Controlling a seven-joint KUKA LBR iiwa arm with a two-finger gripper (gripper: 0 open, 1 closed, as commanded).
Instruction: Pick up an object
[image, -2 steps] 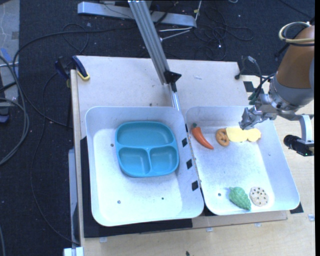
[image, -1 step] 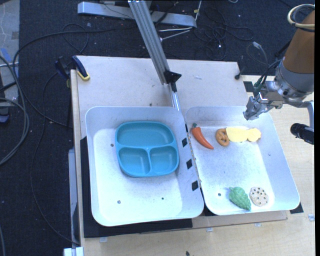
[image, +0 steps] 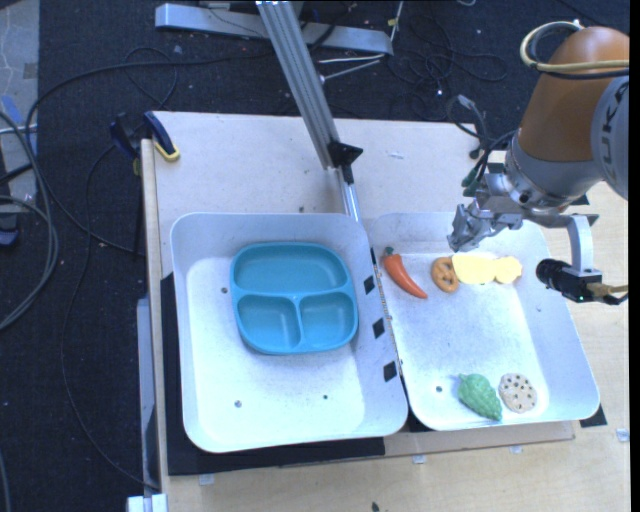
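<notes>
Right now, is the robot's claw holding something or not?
Gripper: above the yellow item in the right bin; open or shut cannot be told, and nothing is seen held.

You see a blue tray (image: 294, 297) in a white bin (image: 205, 400). Beside it lie an orange-red pepper (image: 405, 276), a green leaf (image: 480, 396) and a brown-speckled cookie (image: 517, 392).

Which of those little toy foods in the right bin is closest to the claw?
The pale yellow piece, lying just below the claw. The orange pepper, green piece and cookie lie farther off.
</notes>
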